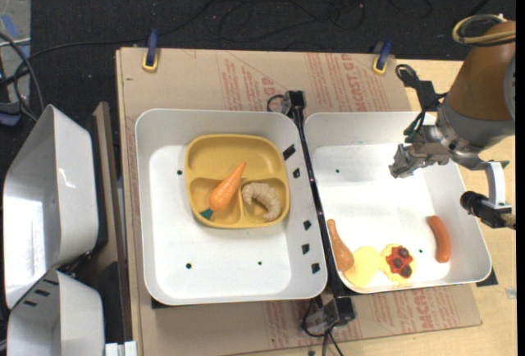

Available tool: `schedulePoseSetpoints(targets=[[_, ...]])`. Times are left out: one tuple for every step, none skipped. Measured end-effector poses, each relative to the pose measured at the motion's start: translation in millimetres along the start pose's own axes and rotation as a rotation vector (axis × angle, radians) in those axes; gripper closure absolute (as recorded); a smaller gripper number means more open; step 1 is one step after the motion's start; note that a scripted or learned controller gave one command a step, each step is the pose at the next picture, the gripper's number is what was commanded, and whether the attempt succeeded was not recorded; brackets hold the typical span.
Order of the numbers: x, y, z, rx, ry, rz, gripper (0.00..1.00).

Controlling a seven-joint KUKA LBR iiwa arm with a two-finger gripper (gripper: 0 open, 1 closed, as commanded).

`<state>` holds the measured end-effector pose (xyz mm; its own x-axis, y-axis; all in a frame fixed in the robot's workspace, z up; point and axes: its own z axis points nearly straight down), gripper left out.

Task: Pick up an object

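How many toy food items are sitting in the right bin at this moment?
3, all along the near edge of the right bin: a drumstick at left, a yellow pizza slice in the middle, and a sausage at right. The arm may hide others.

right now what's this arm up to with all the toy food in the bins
The grey arm reaches in from the right, its gripper hovering over the upper part of the right bin, not on any item. Along that bin's near edge lie a drumstick, a yellow piece with a dark-spotted red topping and a sausage. In the left bin a yellow divided plate holds a carrot and a shrimp. Nothing is picked up yet.
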<state>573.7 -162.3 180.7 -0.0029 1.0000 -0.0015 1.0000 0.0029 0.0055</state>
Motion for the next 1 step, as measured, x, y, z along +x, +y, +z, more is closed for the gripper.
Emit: schedulePoseSetpoints(targets=[[5.1,3.2,-62.9,-0.002,-0.001,-0.001,1.0]])
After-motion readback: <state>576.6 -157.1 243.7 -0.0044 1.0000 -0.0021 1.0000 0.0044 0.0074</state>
